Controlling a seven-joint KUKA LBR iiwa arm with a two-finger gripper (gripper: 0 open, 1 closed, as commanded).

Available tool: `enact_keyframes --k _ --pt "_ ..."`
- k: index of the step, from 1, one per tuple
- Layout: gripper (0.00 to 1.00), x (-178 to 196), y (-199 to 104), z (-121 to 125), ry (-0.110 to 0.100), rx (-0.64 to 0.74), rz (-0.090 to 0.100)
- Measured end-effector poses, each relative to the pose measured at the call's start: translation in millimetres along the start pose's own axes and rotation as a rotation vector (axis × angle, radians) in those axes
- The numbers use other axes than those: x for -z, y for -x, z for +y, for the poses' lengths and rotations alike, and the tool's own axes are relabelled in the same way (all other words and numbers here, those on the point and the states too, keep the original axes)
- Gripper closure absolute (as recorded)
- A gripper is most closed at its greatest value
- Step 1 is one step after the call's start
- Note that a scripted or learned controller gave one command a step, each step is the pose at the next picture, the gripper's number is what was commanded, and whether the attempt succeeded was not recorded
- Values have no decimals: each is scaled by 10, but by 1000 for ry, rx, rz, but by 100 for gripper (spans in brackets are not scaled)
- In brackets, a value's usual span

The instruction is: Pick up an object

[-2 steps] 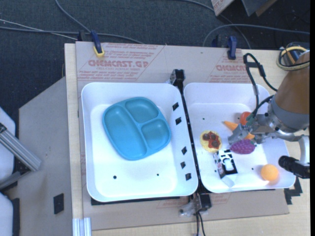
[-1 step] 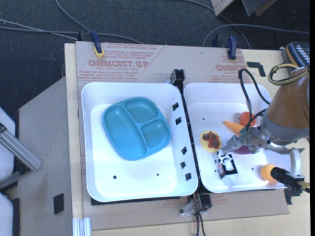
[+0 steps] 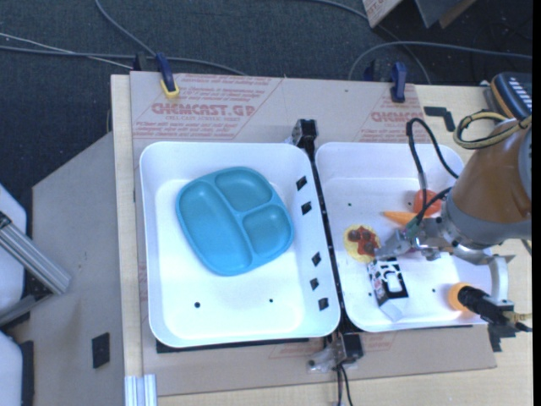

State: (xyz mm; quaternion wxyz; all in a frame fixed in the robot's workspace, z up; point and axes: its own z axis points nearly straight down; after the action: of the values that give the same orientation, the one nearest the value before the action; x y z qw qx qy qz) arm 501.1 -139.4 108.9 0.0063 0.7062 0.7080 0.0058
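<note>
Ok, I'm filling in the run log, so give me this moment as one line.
arm: over right bin | gripper: low beside small black-and-white item | grasp: unclear | left bin: blue divided plate

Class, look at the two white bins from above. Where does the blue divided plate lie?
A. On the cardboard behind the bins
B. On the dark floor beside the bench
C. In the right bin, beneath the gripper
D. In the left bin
D: the blue divided plate rests flat on the floor of the left bin, while the arm works over the right bin.
</note>
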Motion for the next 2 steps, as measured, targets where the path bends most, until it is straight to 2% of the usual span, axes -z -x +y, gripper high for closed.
enact_keyframes --k 1,2 --pt "100 106 -1 19 5 -2 1" --pt "100 565 5 110 -13 -1 -1"
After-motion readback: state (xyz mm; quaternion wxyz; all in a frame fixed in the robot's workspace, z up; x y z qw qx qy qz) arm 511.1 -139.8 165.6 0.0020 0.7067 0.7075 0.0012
